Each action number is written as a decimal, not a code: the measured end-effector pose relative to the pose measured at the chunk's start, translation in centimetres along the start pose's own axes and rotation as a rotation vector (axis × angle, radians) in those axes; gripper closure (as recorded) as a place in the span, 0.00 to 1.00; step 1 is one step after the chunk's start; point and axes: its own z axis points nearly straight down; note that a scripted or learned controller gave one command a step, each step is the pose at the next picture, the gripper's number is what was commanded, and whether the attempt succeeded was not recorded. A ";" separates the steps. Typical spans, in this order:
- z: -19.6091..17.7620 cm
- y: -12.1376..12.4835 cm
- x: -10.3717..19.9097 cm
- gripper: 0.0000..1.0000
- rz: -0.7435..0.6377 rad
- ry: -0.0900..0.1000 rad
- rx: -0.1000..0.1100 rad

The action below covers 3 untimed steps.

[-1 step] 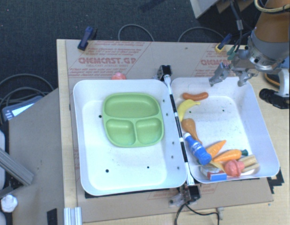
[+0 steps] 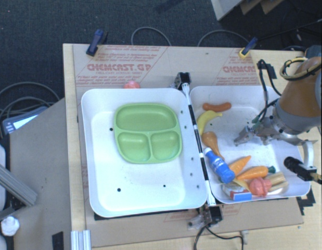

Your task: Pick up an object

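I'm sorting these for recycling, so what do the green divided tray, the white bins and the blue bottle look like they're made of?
Green tray: likely molded plastic, matte, uniform colour with rounded compartment edges. White bins: probably thin formed plastic, smooth with a slight sheen and rounded rims. Blue bottle: looks like plastic with a glossy label; too small to be sure.
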 end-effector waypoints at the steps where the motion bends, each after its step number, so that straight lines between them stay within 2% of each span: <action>1: 0.8 -4.6 1.2 0.00 -0.001 0.001 -0.001; 2: 0.5 -7.6 3.6 0.00 -0.002 0.001 -0.002; 3: -11.1 -7.5 9.2 0.00 -0.003 0.000 -0.004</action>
